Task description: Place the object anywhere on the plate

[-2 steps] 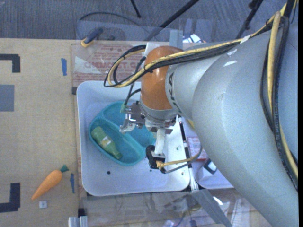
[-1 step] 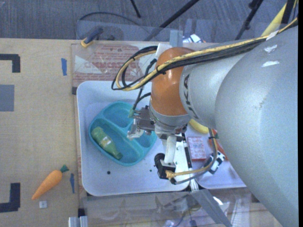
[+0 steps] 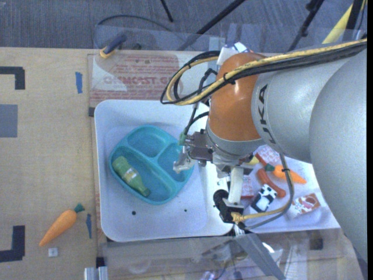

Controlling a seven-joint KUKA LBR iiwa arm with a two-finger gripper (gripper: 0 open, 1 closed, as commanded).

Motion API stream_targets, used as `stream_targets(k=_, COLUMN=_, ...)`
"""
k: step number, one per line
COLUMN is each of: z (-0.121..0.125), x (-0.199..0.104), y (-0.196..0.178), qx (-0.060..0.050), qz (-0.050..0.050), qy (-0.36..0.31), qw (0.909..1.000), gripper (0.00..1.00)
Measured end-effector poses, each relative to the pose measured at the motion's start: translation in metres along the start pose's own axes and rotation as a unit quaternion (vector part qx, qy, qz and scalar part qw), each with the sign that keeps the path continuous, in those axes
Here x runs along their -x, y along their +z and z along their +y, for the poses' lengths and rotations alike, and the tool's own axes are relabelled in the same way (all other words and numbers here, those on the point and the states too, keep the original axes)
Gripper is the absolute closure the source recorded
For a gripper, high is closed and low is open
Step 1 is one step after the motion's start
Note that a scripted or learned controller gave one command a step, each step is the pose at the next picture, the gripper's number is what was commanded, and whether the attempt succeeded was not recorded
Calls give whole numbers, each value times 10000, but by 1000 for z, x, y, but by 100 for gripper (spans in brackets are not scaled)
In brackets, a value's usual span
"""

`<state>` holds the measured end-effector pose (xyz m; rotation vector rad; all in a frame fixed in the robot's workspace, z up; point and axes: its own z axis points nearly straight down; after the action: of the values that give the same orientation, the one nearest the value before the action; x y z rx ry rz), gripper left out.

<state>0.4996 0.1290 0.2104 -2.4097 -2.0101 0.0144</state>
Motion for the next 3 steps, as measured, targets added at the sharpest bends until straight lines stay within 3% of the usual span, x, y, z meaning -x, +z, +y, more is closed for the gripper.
stream_targets(k=1, z=0, x=0, y=-5, qx=-39, qz=-17, qy=6, qw=10000, gripper=100)
stream_targets(k=2, z=-23, x=-30, y=-139, qx=38, qz=20, qy=425, qw=9991, gripper=100)
stream_targets(k=3, z=-24, x=-46, y=-108, qx=23, qz=14, qy=789, qw=9969, gripper=100)
